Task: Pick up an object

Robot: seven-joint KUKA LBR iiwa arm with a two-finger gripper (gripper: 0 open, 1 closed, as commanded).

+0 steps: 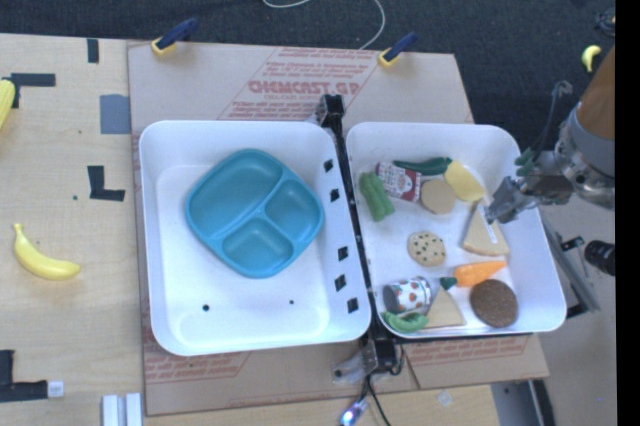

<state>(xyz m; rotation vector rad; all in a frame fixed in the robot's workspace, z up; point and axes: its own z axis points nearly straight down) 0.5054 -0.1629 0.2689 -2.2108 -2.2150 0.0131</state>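
Nothing is lifted yet: far left of the fingers a smooth blue sectioned plate (256,212) lies in the left bin (165,244); nearer, a round speckled cookie (427,248); the pale cheese wedge (484,235) sits just below the gripper (502,202), whose finger state I cannot tell.
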